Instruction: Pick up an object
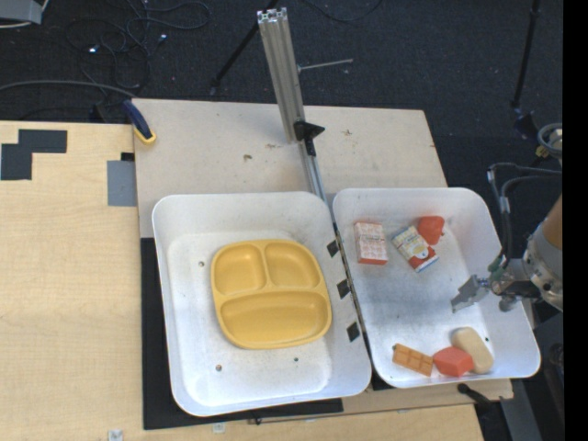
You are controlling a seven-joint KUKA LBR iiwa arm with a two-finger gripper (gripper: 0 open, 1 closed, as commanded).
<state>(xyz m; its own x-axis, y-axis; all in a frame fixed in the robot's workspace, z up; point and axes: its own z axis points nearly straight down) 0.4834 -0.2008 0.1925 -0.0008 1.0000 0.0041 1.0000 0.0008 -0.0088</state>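
So the desk point(367, 145) is a pale board with two shallow white bins sitting right on it, side by side and touching. Left bin point(184, 338) is beside the right bin point(514, 356). Behind the left bin, an aluminium post point(280, 72) stands up, and a blue-and-yellow tool point(140, 124) lies off the back left corner.

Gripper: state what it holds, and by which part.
Nothing visible. The gripper hangs over the right bin, apart from the items in it, with nothing between its fingers.
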